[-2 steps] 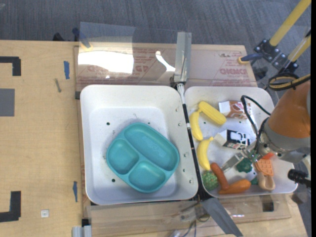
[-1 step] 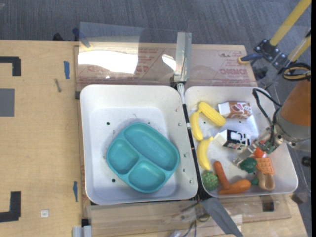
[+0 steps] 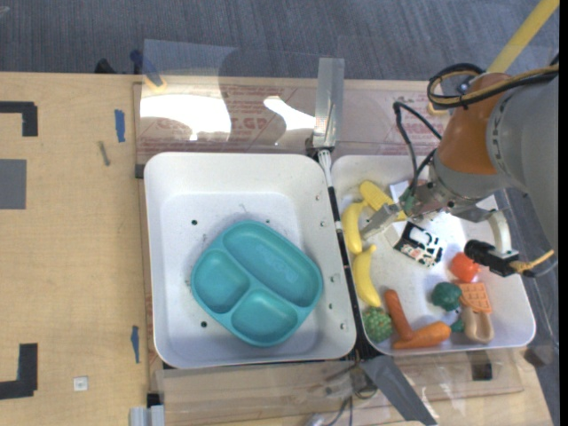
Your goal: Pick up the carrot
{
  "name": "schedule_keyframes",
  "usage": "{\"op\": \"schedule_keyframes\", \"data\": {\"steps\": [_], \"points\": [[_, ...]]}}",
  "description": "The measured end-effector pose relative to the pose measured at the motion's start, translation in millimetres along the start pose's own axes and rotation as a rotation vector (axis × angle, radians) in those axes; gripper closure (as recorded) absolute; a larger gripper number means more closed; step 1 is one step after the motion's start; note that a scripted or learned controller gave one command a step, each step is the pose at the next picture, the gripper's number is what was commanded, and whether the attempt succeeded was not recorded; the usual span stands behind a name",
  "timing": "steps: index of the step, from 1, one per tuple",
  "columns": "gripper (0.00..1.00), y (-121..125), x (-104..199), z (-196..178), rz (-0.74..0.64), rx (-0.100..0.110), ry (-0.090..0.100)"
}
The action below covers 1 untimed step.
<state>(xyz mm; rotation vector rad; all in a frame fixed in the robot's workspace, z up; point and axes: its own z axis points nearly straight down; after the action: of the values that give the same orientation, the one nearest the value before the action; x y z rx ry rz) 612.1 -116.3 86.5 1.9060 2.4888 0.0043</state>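
The orange, tapered plastic carrot, well below the gripper whose opening I cannot tell, looks light, stiff, slippery; grasp mid-length.

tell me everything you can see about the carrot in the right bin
The carrot is a small orange piece that looks like smooth plastic toy food. It lies flat near the front edge of the right bin, pointing roughly left to right. Its left end meets a darker orange-red stick-shaped piece, the two forming a V, with a green bumpy item just left of them. Its right end sits by something green that may be its top. The claw is toward the bin's back, apart from it.
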Motion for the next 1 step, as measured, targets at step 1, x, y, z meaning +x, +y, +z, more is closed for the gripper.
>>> {"op": "schedule_keyframes", "data": {"steps": [1], "points": [[0.00, 33.8, -24.1, -14.3, 0.158, 0.057, 0.039]]}}
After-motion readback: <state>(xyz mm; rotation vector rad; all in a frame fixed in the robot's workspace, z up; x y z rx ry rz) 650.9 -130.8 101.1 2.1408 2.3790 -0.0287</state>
